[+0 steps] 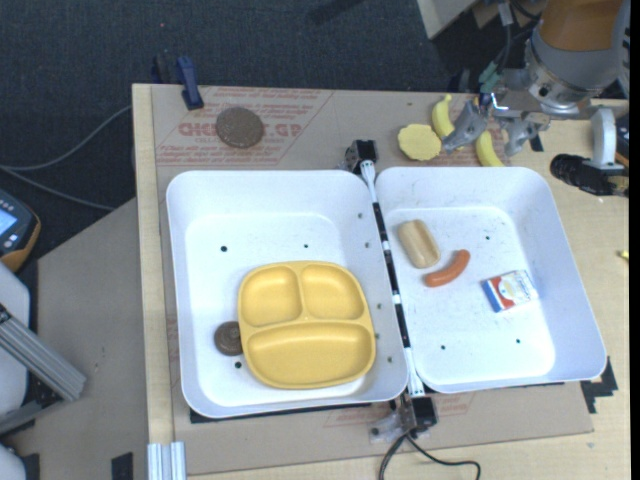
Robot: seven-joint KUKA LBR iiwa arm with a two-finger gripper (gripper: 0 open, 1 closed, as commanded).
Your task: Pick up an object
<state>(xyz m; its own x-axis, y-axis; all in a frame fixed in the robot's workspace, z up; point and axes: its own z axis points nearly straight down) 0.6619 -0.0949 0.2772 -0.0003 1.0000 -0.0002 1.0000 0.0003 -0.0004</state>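
The pincer [492,126], metal fingers spread, hangs above the bench near a curved yellow banana [443,116].

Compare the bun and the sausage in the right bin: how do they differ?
The bun is pale tan, while the sausage is orange-red. The bun is thick and stubby; the sausage is slim and slightly curved. The bun lies nearer the divider between the bins, and the sausage sits just beside it toward the bin's middle, angled differently. Both lie flat on the floor of the right bin, with the gripper above the bin's far rim, away from both.
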